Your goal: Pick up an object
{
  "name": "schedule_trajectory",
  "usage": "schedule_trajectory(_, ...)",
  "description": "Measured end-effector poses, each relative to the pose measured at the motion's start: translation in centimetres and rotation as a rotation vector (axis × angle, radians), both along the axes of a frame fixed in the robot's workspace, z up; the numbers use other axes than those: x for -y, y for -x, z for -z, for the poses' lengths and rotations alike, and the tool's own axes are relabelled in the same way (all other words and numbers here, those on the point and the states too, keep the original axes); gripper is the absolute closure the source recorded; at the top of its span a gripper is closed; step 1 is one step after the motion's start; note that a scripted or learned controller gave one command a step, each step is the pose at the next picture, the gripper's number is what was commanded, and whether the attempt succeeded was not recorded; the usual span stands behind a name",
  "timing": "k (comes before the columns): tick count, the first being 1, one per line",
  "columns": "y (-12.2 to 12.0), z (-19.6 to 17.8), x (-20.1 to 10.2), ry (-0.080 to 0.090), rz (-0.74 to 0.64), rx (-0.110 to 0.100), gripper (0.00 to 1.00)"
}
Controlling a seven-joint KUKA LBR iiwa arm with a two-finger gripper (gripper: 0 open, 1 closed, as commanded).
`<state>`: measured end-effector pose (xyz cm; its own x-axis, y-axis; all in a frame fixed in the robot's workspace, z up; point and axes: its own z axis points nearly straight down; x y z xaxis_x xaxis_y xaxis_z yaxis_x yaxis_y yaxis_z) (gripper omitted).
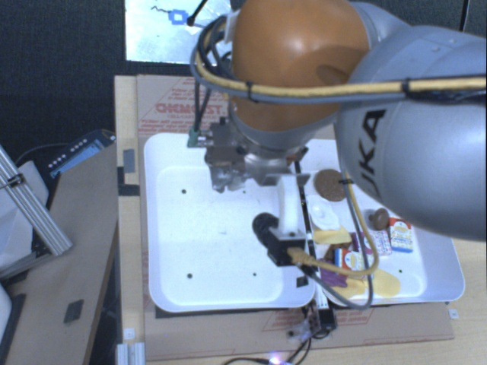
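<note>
The likely targets sit crowded in the right bin (450,278), at the lower right of the frame: a brown disc (329,184), a small brown ball (378,219), a carton (401,236), a can (351,260), and yellow pieces (385,283) and a purple piece (335,278) packed against each other near the lower rim. The gripper (226,181) hangs elsewhere, over the upper middle of the left bin (190,238), above bare white floor and well apart from every object; whether it is open or closed I cannot tell, since the arm's orange band (300,48) covers it from above. The main risk, as I judge it, is a descent here that closes on nothing. Crossing to the right bin brings its own trouble: the white divider (289,204) between the bins stands in the path and could be struck on a low sweep. The objects lie so close that a grasp could pinch two at once or knock the ball away. The loose yellow cable (358,226) droops over the pile and could snag something.
</note>
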<state>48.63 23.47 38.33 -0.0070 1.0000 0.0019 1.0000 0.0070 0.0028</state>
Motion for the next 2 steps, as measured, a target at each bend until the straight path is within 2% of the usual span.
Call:
schedule_trajectory(1, -8.9, -9.3, 0.1, -0.002, 0.007, 0.013, 1.00)
schedule_trajectory(2, -8.7, -14.6, 0.0, -0.001, 0.001, 0.005, 1.00)
